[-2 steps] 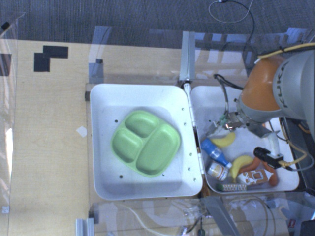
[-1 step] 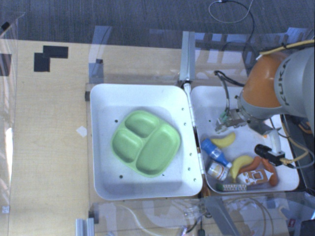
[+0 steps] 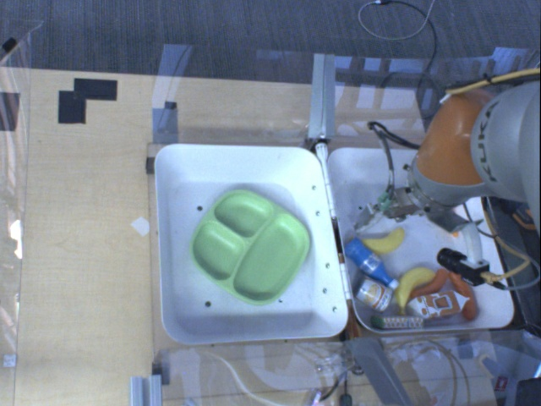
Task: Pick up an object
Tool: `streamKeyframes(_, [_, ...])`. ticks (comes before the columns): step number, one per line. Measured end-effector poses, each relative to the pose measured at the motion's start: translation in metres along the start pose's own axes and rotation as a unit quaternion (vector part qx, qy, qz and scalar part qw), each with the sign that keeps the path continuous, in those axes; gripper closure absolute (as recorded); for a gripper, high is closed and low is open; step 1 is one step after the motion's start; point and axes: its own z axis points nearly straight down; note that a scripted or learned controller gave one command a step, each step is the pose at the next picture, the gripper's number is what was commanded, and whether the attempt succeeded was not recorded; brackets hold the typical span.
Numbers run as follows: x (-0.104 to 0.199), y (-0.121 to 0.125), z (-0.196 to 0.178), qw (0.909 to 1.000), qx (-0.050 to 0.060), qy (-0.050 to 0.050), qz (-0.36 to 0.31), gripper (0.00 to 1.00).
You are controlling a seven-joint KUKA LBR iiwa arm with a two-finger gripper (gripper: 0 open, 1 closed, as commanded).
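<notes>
My gripper (image 3: pixel 377 211) hangs low over the upper middle of the right bin (image 3: pixel 355 169), reaching in from the right. Just below it lies a small yellow banana-shaped piece (image 3: pixel 385 242), apart from the gripper. A blue bottle (image 3: pixel 368 260) lies left of that piece, with a small can (image 3: pixel 373 294) under it. Further right lie a larger yellow banana (image 3: pixel 413 282) and an orange and white packet (image 3: pixel 442 302) at the bin's front. Nothing shows in the gripper's grasp.
The left bin (image 3: pixel 177 311) holds a green divided plate (image 3: pixel 250 245) in its middle. A metal divider rail (image 3: pixel 319 100) stands between the bins at the back. Cables trail behind the right bin. The bare wooden bench (image 3: pixel 76 252) stretches to the left.
</notes>
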Motion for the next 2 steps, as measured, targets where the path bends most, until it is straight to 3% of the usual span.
streamKeyframes(1, [-0.01, -0.037, 0.011, 0.9955, 0.002, 0.0, -0.095, 0.0])
streamKeyframes(2, [-0.009, -0.034, -0.001, 0.9954, -0.001, 0.0, -0.096, 1.0])
